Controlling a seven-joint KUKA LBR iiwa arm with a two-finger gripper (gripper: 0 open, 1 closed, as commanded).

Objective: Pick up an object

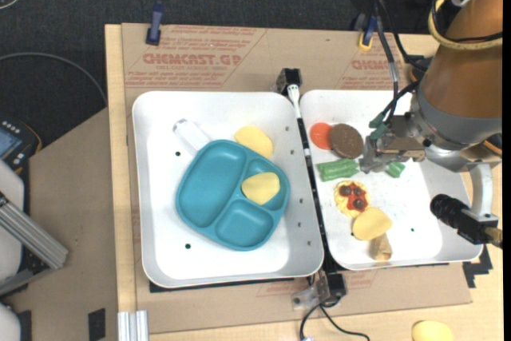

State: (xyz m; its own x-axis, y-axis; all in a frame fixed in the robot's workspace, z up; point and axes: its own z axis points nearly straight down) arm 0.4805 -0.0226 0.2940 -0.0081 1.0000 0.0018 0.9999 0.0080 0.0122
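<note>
- You have the blue divided plate (227, 200) filling the middle of the left bin (152, 172); it looks rigid, slick and too broad for a two-finger pinch, so only its thin rim would offer a hold.
- Your gripper (382, 158) hangs over the right bin (447, 247), near its middle toward the far edge; you cannot tell from this view how its fingers stand, and nothing is visibly caught between them.
- The brown round patty (346, 140) lies near the far-left corner of the right bin, overlapping a red slice (320, 134); judge it light, stiff and flat, best pinched across its edge.
- The green bean pod (337, 168) sits just left of the gripper, toward the dividing wall; it is slim and likely smooth, so take it across its narrow width at mid-length.
- The yellow pieces (371, 224) toward the near edge look rounded and light; they may roll away under a closing finger.
- The small pizza slice (351, 196) lies flat mid-bin; it offers little height to grab.
</note>
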